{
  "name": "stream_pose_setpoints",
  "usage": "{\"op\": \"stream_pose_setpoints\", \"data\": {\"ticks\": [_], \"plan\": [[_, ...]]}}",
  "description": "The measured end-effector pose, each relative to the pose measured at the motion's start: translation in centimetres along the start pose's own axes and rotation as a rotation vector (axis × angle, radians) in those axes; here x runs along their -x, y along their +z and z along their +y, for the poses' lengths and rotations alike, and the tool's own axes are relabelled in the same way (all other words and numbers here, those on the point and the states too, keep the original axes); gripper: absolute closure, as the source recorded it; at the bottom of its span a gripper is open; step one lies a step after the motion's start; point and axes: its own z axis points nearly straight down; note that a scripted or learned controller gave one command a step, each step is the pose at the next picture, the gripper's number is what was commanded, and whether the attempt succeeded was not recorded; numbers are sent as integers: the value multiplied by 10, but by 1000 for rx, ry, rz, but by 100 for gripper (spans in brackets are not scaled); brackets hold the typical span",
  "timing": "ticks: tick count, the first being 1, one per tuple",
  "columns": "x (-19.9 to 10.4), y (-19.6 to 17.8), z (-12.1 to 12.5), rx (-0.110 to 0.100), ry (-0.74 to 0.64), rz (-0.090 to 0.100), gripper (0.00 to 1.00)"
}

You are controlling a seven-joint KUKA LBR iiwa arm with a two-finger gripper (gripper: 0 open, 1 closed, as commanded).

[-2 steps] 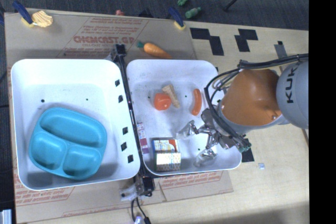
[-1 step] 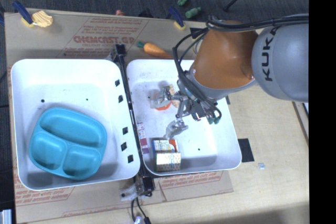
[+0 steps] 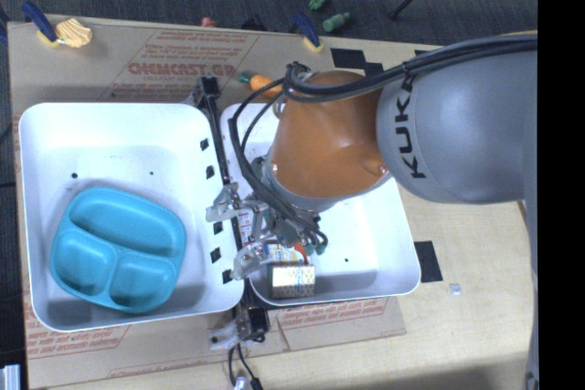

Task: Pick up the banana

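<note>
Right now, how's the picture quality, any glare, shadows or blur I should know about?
Camera view: lighting is even and soft, with a mild sheen on the grey arm and orange band. The arm throws a shadow across the right bin. The blue tray in the left bin is sharp; the gripper looks cluttered and hard to read.

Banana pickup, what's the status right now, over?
Gripper low in right bin, near its front-left corner. Banana hidden from camera. Blue divided tray sits in left bin, apart from arm.
</note>
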Motion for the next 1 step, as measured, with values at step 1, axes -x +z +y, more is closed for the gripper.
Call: {"op": "stream_pose_setpoints", "data": {"ticks": [1], "plan": [[21,99,81,-1,186,5,0]]}}
